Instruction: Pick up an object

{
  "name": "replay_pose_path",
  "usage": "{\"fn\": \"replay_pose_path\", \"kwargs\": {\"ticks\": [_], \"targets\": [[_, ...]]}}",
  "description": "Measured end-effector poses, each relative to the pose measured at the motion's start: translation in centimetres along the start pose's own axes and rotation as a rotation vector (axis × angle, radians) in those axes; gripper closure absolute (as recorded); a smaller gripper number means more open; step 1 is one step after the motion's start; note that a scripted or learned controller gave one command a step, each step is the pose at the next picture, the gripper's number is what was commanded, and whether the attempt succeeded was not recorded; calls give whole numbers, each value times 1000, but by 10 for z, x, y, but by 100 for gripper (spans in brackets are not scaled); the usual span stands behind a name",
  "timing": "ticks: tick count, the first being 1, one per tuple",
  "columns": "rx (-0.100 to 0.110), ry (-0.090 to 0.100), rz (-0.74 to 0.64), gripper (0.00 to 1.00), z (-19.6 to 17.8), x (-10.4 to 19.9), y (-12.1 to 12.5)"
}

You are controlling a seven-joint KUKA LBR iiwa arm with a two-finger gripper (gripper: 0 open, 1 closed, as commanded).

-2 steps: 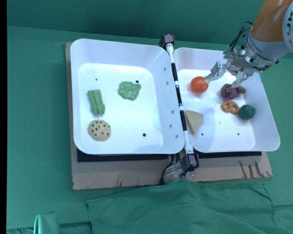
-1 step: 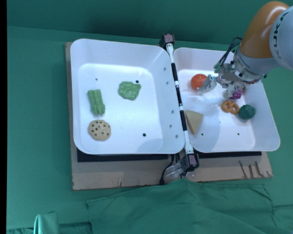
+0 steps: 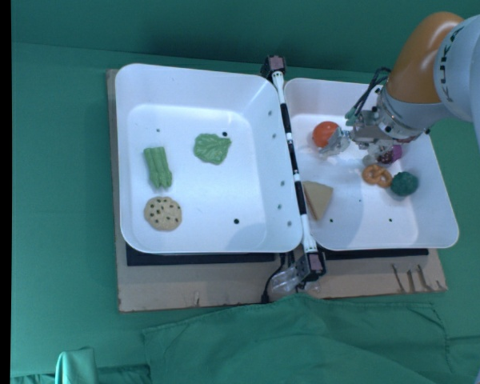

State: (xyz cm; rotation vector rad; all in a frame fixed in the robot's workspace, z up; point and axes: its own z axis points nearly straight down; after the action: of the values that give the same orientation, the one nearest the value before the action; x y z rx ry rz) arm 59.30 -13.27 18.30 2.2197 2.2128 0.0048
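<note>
Green cloth covers the tabletop [image 3: 56,214] all around, smooth at the far side and rumpled into folds at the near edge, and on it lies a flat sheet of brown cardboard [image 3: 168,294] that carries both bins. The tool [image 3: 340,138] hangs low inside the right bin [image 3: 432,222], at the end of the grey arm [image 3: 432,62] with its orange band, and its tip sits against an orange-red ball [image 3: 325,133]; whether its fingers are spread or pinching the ball cannot be told from this angle. Just beside the tool on the arm's side lies a small purple piece [image 3: 392,154], and nearer the camera from there a pretzel [image 3: 376,174] touches a dark green lump [image 3: 404,183]. A tan wedge [image 3: 318,199] lies toward the near corner of that bin, close to the black-and-white striped bar [image 3: 292,158] running between the bins. Well away from the tool, across that bar, the left bin [image 3: 136,78] holds a green leaf [image 3: 211,148], a bundle of green stalks [image 3: 158,167] and a chocolate-chip cookie [image 3: 162,213].
</note>
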Motion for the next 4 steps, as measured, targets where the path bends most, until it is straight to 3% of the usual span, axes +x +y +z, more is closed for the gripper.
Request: {"fn": "replay_pose_path", "kwargs": {"ticks": [1,2,4], "targets": [[-14,-6,4,100,-16,-3,3],[-4,-1,1,100,-77,-12,0],[-3,0,-1,100,-178,-6,6]]}}
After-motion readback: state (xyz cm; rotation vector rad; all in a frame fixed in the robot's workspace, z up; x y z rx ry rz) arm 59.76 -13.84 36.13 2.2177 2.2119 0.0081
